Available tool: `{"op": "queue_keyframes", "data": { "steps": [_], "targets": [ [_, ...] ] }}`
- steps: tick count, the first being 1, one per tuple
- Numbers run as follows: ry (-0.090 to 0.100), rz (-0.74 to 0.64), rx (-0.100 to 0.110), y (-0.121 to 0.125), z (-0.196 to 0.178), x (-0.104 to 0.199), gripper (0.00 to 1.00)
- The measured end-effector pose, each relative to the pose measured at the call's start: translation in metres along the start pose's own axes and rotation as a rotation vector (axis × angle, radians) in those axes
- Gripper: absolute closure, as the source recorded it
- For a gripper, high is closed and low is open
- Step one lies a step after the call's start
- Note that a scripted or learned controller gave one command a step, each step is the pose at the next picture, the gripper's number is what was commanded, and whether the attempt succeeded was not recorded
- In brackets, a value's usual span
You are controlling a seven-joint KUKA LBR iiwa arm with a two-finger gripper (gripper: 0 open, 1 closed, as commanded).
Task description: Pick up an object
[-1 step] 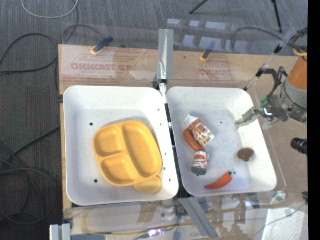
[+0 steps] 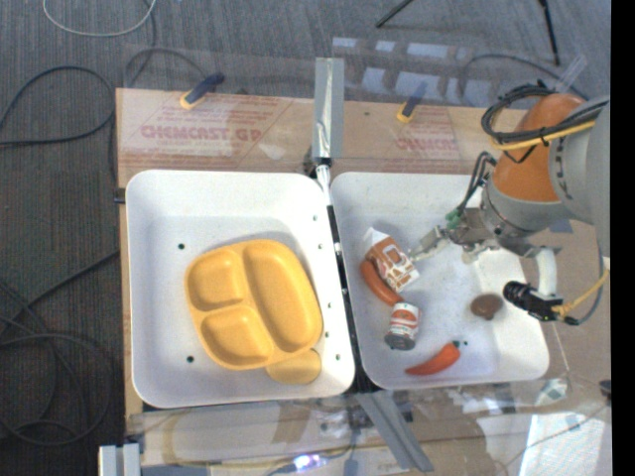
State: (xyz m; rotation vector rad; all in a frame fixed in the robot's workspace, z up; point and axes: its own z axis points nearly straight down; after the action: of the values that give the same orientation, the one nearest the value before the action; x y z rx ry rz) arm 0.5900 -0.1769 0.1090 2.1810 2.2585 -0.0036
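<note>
Objects you could pick lie loose in the right bin (image 2: pixel 448 188): a brown and white packet (image 2: pixel 392 261) resting against an orange sausage (image 2: pixel 378 283), a small can (image 2: pixel 402 326) just below them, a red pepper (image 2: pixel 435 360) near the front wall, and a dark brown lump (image 2: pixel 486 306) off to the right. They are scattered apart, which leaves you room to come down on one alone. In the camera view the gripper (image 2: pixel 433 240) sits low over this bin, pointing at the packet and just beside its upper right corner, with nothing visibly held; whether it is wide or narrow you cannot tell at this slant. The packet looks like your nearest target, though the sausage touching it may shift with it. The left bin (image 2: pixel 159 266) holds a yellow divided tray (image 2: pixel 255 303) with a yellow piece (image 2: pixel 296 369) tucked under its front edge, well apart from the gripper.
</note>
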Motion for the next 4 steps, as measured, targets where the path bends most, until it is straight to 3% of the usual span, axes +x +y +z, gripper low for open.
{"op": "queue_keyframes", "data": {
  "steps": [1, 2, 3, 4],
  "targets": [
    [-0.002, 0.146, -0.008, 0.020, 0.020, 0.053, 0.00],
    [-0.001, 0.062, -0.009, 0.083, 0.021, 0.051, 0.00],
    [0.000, -0.014, -0.007, 0.009, 0.020, 0.045, 0.00],
    [-0.003, -0.171, -0.007, 0.083, 0.020, 0.060, 0.00]
  ]
}}
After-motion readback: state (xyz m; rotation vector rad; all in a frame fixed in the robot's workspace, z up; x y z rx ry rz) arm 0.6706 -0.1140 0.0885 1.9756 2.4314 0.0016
